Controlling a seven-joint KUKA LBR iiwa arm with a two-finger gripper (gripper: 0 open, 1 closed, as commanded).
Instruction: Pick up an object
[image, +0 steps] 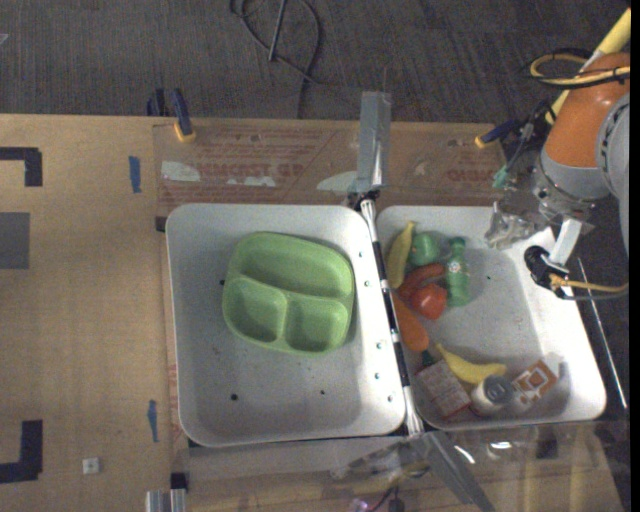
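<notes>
Up at the far right corner of the right bin (590, 395), the gripper (512, 228) hangs over the rim; whether it is open or closed cannot be told from this slant, and nothing shows in its grasp. Well apart from it, along the bin's left wall, lie a banana (401, 254), a green bottle (457, 272) and a red tomato (428, 300) (bunched together). The left bin (200, 390) bears a green divided plate (290, 292).
</notes>
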